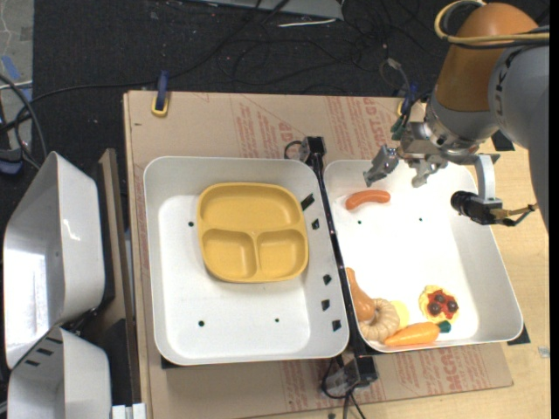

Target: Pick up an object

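Orange, the sausage (368, 199) lies alone near the right bin's (489, 234) far edge, well apart from the near-edge clutter; the gripper (403, 168) hovers just above it, jaws spread, presumably to straddle it.

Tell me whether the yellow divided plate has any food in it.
Empty. The yellow divided plate in the left bin shows bare compartments; the toy sausage and carrot lie in the right bin.
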Robot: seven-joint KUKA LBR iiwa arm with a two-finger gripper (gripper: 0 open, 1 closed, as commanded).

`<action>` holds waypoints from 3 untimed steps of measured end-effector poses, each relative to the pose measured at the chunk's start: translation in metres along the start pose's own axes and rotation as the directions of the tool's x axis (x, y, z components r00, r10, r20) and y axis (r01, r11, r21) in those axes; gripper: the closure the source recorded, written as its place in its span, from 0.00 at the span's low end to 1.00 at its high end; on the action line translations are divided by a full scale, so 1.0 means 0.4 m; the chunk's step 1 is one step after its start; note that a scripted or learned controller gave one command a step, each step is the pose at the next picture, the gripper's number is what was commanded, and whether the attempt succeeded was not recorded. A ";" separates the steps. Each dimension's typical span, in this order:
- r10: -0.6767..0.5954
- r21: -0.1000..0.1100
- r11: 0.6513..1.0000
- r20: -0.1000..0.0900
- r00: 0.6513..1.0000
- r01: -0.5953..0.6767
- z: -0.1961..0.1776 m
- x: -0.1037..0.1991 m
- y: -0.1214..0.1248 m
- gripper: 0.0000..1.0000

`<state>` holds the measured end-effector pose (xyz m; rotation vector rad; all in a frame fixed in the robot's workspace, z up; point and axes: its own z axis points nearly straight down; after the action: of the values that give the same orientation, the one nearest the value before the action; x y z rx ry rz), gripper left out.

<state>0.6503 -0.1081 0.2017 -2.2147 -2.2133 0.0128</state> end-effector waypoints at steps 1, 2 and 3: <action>-0.002 -0.013 1.000 0.002 1.000 0.002 -0.020 0.000 0.007 0.00; -0.001 -0.007 1.000 0.001 1.000 0.001 0.141 0.003 0.013 0.00; 0.000 -0.008 1.000 0.002 1.000 0.000 0.276 0.004 0.012 0.00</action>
<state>0.6536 -0.1061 0.0914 -2.2188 -2.2185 0.0059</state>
